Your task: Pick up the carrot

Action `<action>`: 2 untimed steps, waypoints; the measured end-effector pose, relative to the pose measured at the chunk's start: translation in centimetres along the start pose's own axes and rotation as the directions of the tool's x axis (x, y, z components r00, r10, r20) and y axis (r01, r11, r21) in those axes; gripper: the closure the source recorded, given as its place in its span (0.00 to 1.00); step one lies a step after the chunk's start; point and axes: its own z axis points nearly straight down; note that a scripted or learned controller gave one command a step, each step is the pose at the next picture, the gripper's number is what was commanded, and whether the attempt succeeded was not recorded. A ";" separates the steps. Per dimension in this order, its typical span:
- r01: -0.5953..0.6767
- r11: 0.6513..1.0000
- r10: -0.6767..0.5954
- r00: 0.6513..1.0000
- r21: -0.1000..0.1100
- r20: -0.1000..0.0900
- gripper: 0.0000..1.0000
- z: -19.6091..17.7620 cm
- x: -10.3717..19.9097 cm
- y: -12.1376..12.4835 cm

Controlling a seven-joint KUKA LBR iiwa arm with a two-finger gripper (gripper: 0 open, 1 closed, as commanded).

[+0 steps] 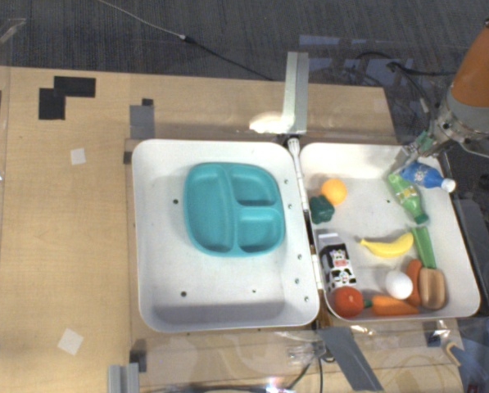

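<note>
Matt wooden bench (64, 244), smooth white plastic bins (158, 244), glossy teal tray (232, 207).

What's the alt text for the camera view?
The gripper hovers at the right bin's far right edge, away from the carrot at its near edge beside a tomato. A teal plate sits in the left bin.

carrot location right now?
In the right bin, at its near edge: the carrot lies between the tomato and hot dog, below the egg.

We find no readable text; the printing on the small carton (336, 266) in the right bin (367, 158) is too blurred.
</note>
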 end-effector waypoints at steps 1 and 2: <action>-0.057 0.998 0.057 0.998 -0.010 0.003 1.00 0.6 8.1 1.9; -0.063 0.998 0.063 0.998 -0.010 0.006 0.00 0.6 7.7 1.6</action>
